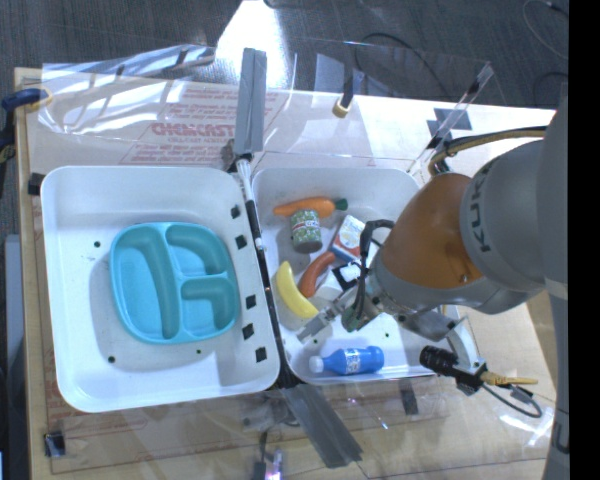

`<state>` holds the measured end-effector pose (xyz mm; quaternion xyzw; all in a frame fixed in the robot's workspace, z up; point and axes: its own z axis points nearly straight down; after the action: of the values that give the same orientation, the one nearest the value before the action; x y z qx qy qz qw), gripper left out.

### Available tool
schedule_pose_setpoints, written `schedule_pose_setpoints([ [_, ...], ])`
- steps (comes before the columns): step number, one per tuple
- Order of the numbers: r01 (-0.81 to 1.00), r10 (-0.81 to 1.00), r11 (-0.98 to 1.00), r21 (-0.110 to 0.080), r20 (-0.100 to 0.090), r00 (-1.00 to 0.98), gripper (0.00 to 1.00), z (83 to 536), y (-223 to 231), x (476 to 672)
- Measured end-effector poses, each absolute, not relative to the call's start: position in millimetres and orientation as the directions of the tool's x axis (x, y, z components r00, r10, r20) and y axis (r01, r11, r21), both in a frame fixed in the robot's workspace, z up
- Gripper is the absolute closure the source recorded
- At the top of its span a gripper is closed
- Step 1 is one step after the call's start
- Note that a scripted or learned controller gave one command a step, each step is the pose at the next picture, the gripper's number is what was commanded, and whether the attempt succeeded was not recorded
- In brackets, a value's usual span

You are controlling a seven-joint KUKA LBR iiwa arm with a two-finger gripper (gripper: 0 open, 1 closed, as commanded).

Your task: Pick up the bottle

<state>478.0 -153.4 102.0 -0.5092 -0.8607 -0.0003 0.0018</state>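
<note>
Blue is the first colour from the left: a divided tray (175,280) lies flat in the left bin (65,268). Past the divider, the right bin (380,180) holds a banana (294,293), with a carrot (303,208), a small jar (305,229) and a small carton (350,234) farther back. The bottle (348,361), blue with a white cap, lies on its side near the front wall of that bin, long axis roughly left to right, cap to the left. The jaws (352,308) hang just behind and above the bottle's middle, near but apart from it. How far open they are cannot be told under the grey and orange arm (450,243); nothing is seen between them. The pick likely calls for a short move toward the front wall, then down.
</note>
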Motion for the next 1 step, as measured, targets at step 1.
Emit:
schedule_pose_setpoints([
  [1,0.886,0.886,0.464,-0.001,0.001,-0.464,0.0,103.4,-162.7,476.7],
])
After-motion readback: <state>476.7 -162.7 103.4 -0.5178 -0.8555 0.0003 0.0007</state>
